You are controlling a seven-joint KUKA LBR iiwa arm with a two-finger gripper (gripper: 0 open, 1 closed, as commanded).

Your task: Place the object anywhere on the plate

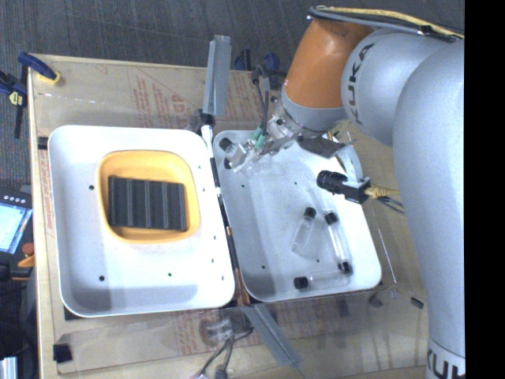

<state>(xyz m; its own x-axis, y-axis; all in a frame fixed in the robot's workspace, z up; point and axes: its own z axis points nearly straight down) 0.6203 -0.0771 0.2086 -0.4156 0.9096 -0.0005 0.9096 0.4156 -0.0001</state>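
A yellow plate [150, 163] lies in the left bin [79, 259], with a dark ridged rectangle [147, 204] in its middle. Clear tubes with black caps lie in the right bin [268, 204]: one [303, 232] near the middle, one [338, 245] beside it to the right, and one [317, 279] along the front wall. My gripper [241, 156] hangs low over the right bin's far left corner, apart from the tubes and to the right of the plate. Nothing recognisable shows in it.
The grey arm with its orange band [323, 61] covers the right bin's far right side. A metal bar [216, 73] stands behind the gap between the bins. Clamps [35, 68] sit at the bench's far left corner.
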